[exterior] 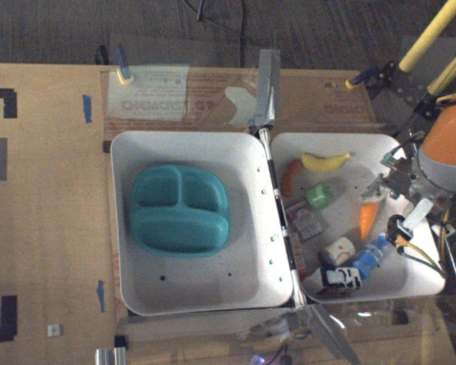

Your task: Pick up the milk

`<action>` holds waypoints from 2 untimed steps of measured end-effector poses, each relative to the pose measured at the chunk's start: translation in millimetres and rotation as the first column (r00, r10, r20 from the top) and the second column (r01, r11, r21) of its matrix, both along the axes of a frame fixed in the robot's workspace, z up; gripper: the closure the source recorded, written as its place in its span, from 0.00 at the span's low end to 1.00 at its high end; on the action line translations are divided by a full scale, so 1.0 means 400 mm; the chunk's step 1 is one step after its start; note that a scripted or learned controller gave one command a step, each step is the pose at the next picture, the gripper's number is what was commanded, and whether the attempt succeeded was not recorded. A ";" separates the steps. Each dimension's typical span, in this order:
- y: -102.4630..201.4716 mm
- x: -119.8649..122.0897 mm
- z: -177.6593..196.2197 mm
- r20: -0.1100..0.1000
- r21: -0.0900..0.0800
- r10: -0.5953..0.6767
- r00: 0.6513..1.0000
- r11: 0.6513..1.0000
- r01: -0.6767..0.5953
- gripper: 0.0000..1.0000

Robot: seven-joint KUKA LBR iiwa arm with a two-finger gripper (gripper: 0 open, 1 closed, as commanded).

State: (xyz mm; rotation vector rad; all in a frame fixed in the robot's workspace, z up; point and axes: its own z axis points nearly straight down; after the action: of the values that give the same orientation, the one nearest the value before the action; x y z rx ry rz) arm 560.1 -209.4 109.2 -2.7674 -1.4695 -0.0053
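**Milk sits low in the right bin, down and left of the gripper**

The milk (341,277), a small black-and-white carton, lies at the bottom edge of the right bin (425,280), near the bin's lower left corner. Its long axis runs roughly left to right across the frame, so it appears to be on its side rather than standing. Just above it is a small cream-coloured cup or can (338,250), and touching or nearly touching its right end is a blue bottle (370,255) that slants up to the right.

The gripper (395,179) hangs at the right side of the frame over the upper right part of the same bin, under the arm's orange band. Whether it is open or closed cannot be told from this view, and nothing can be seen held in it. An orange carrot (368,219) lies between it and the milk.

The coming move, as I judge it, turns on one relation: the milk lies toward the lower left of the gripper, past the carrot and the bottle. With neighbours crowding the carton, a descent that closes across its short width looks the safer choice.
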 end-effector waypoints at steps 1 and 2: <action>0.023 0.224 -0.055 0.005 -0.003 0.033 0.999 0.999 -0.033 0.00; -0.003 0.082 0.030 0.000 -0.008 0.031 1.000 0.999 -0.031 0.00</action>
State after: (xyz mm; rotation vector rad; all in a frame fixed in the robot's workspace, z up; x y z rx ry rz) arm 592.7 -210.5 121.3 -2.7502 -1.5159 0.0003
